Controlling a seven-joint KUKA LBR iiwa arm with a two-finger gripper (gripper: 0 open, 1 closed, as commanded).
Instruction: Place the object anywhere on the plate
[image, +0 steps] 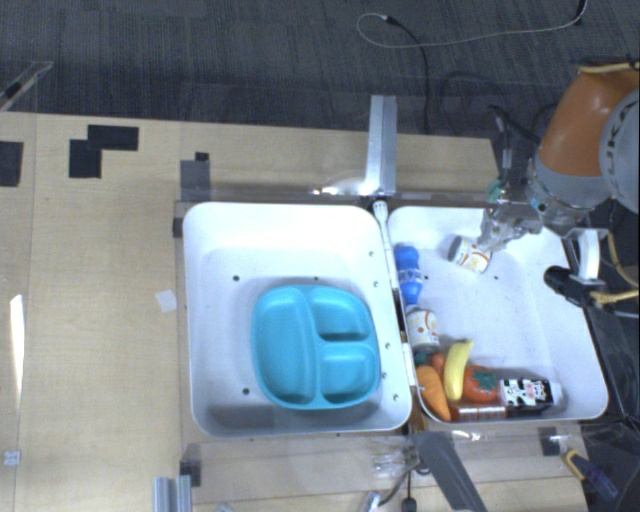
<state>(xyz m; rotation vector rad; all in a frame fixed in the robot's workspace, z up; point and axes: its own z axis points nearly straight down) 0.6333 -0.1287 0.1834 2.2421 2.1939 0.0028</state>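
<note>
L bin (205, 300): glossy blue sectioned plate (316, 345). R bin (560, 330): banana (457, 368), carrot (433, 392), blue bottle (407, 272). Pincer (490, 240) at small object (470, 256); grip can't tell.

The plate (318, 346) is light blue with rounded corners and three sections, two smaller ones on its right half and one larger on its left. It lies flat in the left bin, toward that bin's lower middle, turned a little askew to the bin walls. Nothing rests on it.

The object (468, 254) is a small item, pale with a grey end and a touch of yellow or tan; its exact shape is hard to make out. It sits tilted in the upper part of the right bin, well apart from the plate, right under the gripper (497, 226).
</note>
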